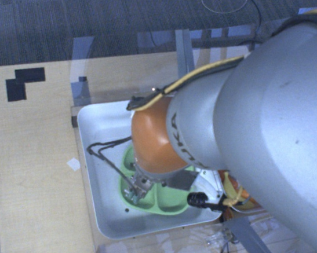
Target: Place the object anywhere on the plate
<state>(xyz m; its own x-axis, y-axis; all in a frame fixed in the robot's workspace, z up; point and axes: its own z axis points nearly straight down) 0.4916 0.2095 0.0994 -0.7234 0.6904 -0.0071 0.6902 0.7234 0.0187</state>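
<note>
A light green plate (168, 202) with shallow compartments lies in the left white bin (104, 177), towards its front. My gripper (135, 191) hangs low over the plate's left part, under the orange wrist band (151, 138). The grey arm covers most of the plate's back and right side. I cannot make out any object at the gripper's tip; the area is small and dark.
A thin black cable (105, 152) loops from the wrist over the bin's left half. Something orange and yellow (237, 194) peeks out under the arm at the right bin's edge. The wooden bench (32, 187) stretches to the left.
</note>
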